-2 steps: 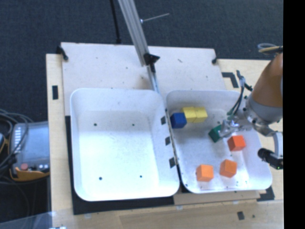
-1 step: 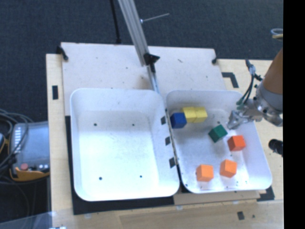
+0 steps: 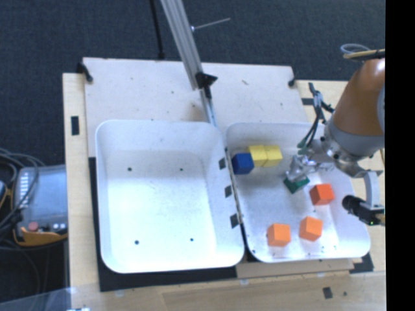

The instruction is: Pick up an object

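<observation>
The gripper [image 3: 297, 177] sits low in the right bin [image 3: 259, 254], touching a small green object [image 3: 297, 185]; grip state and the object's orientation are unclear. Orange blocks [image 3: 321, 194] lie just beside it.

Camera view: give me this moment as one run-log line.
gripper: over right bin, at green object | grasp: unconfirmed | three orange cubes, yellow block, blue cube: resting

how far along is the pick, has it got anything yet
Done: the arm has reached into the right bin, with the gripper low over a green piece. In hand: nothing clearly; whether it grips the green piece cannot be told. Left: grasping and lifting. The orange blocks, yellow block and blue block lie in the bin.
</observation>
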You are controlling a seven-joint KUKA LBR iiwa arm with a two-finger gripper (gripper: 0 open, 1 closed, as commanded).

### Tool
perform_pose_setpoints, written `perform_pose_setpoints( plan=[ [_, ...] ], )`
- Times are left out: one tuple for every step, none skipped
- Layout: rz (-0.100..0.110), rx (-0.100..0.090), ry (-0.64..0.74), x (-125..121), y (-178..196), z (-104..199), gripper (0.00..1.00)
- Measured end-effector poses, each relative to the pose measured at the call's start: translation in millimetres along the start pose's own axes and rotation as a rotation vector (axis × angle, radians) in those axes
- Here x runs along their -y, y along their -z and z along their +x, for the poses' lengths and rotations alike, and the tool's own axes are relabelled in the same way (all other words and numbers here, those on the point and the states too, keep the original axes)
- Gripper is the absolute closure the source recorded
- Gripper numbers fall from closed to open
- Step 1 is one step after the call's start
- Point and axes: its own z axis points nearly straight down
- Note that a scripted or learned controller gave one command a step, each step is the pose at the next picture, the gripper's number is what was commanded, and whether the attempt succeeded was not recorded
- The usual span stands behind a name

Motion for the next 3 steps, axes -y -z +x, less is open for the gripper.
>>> perform_pose_setpoints(
  plan=[
    [0.001,0.0,0.0,6.9,-3.3,53.1,1.0],
    [-0.002,-0.001,0.001,-0.3,9.4,101.8,1.0],
    [0.001,-0.001,0.001,1.4,7.3,150.7,1.0]
  ],
)
